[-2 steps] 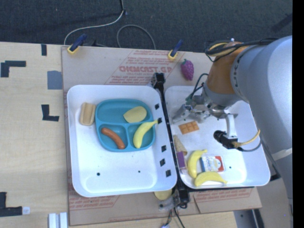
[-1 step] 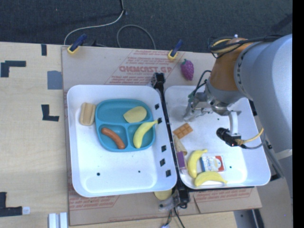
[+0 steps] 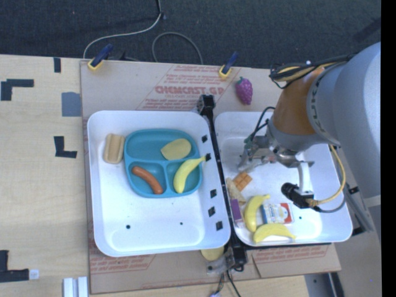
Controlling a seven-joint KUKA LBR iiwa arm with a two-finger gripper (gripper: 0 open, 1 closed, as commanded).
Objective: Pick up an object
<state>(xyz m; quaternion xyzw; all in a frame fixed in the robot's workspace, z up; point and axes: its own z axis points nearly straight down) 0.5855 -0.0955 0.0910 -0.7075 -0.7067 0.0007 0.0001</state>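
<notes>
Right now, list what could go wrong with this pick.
1. The tool hangs over bare floor of the right bin, beside the orange snack; closing here may catch nothing.
2. The two bananas and the small packet lie crowded; a grasp there might nudge neighbours.

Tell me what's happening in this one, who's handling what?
The KUKA arm reaches in over the right bin, with its gripper low near that bin's upper left, above a small orange block. Nothing shows between its fingers. Two toy bananas and a small packet lie nearer the front. The left bin holds a blue divided plate with a toy sausage and another banana.
</notes>
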